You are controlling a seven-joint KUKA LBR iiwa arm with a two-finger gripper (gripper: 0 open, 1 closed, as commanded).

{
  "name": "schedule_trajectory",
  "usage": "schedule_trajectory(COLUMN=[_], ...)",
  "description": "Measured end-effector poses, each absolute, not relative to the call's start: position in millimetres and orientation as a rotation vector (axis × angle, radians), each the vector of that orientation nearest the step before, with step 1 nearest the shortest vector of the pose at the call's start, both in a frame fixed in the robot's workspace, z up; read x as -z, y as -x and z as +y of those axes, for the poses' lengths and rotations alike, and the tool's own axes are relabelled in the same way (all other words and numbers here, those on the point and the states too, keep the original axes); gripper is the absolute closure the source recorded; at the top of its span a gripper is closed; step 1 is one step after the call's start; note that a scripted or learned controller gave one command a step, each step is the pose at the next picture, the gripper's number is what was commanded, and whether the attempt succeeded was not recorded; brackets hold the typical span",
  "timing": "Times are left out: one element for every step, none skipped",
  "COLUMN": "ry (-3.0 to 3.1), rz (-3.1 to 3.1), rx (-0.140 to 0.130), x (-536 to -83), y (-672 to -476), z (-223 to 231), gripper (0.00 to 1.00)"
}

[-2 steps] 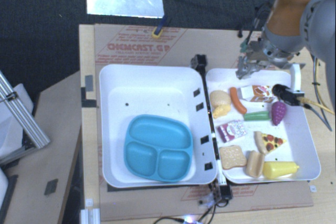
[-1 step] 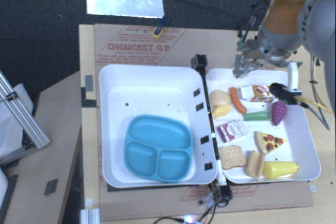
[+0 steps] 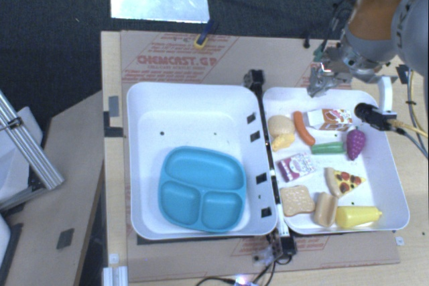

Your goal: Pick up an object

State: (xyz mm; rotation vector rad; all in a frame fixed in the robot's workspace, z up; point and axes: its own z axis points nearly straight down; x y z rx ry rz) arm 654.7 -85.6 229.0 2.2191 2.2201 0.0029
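Both white bins [image 3: 194, 104] look like smooth, faintly glossy plastic. The blue divided tray [image 3: 201, 187] is matt plastic. The toy foods, such as the yellow piece [image 3: 358, 216] and purple grapes [image 3: 355, 143], look like shiny moulded plastic. The brown board [image 3: 177, 60] beneath looks like printed cardboard.

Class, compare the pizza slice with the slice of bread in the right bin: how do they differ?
The pizza slice is triangular, yellow with red spots; the slice of bread is squarish and plain tan. The pizza slice lies nearer the bin's right wall, the bread by the divider. Both lie flat in the right bin.
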Motion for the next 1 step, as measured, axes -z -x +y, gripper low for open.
schedule_trajectory(ry=[-2.214], rz=[2.226], rx=[-0.004], x=[-233.5], y=[-656.2], z=[-70.5], gripper=[1.0])
